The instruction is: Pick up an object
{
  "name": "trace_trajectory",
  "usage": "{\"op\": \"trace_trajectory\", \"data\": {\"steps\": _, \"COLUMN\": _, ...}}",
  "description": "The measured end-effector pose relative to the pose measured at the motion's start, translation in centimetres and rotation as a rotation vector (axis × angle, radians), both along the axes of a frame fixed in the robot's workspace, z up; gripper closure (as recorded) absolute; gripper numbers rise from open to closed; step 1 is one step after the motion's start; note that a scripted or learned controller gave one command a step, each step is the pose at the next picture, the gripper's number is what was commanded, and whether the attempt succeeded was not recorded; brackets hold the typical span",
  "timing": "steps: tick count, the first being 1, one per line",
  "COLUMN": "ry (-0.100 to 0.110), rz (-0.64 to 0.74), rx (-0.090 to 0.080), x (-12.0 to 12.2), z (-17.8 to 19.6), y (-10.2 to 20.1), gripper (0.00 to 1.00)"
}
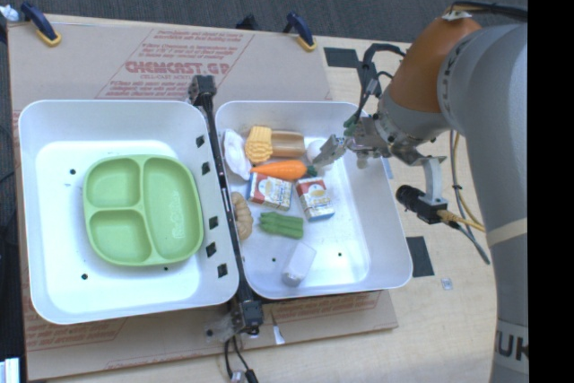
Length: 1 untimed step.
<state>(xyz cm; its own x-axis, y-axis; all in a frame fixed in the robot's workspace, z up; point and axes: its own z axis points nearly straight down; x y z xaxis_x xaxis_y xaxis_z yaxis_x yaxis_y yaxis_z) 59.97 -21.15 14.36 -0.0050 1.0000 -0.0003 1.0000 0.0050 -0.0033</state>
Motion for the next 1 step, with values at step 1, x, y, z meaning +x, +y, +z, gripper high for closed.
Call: {"op": "trace_trajectory", "data": {"steps": 1, "ry": 0.0, "rz": 0.001, "rx": 0.002, "x": -8.64, "z": -5.2, "y": 1.99, "gripper": 0.0}}
